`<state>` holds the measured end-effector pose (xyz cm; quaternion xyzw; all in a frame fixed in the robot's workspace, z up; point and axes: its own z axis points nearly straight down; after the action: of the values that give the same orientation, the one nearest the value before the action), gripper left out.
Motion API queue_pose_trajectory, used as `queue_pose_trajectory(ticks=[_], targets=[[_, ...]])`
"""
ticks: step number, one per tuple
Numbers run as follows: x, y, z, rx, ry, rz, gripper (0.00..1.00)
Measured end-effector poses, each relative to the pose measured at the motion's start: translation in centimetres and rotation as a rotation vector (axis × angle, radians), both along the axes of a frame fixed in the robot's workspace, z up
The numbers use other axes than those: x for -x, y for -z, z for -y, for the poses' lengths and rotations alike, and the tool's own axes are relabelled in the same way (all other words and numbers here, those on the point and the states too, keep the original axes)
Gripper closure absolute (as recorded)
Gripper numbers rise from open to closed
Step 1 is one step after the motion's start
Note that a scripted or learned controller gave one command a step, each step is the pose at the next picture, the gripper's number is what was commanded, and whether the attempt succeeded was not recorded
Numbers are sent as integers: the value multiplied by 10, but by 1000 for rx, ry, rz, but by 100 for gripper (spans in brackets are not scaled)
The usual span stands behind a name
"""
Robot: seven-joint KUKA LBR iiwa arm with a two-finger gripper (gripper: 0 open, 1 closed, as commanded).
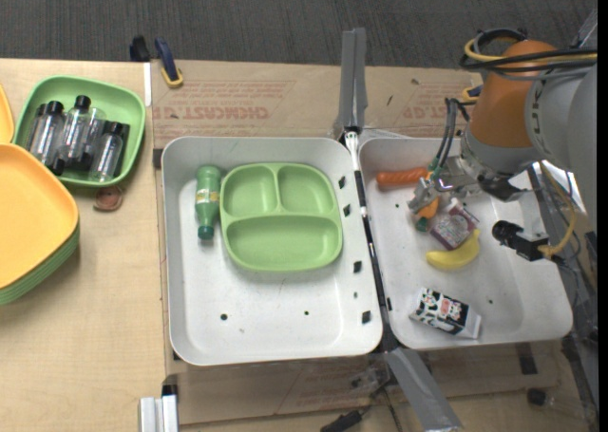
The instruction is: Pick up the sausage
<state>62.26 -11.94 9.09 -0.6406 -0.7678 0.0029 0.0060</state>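
Observation:
The sausage [403, 177], a reddish-orange stick, lies near the far left corner of the right bin [532, 321]. My gripper [427, 200] hangs just right of and nearer than the sausage, low over a small cluster of items. A purple packet [453, 225] and a yellow banana [454, 253] lie right beside it. A small orange bit shows at the fingertips, and I cannot make out what it is. The sausage lies apart from the gripper, with nothing holding it.
A black-and-white carton [445, 312] lies at the right bin's near side. The left bin [266, 326] holds a green divided plate [281, 216] and a green bottle [206, 200]. On the bench to the left are a green tray of bottles [81, 131] and stacked yellow plates [28, 226].

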Motion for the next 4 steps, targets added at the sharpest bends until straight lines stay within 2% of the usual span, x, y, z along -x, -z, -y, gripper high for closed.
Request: queue_pose_trajectory(ticks=[1,2,3,4], targets=[[31,0,-11,2,-125,11,100],[-4,1,-6,3,60,0,100],[-12,-1,26,2,51,2,100],[73,-49,7,4,155,9,100]])
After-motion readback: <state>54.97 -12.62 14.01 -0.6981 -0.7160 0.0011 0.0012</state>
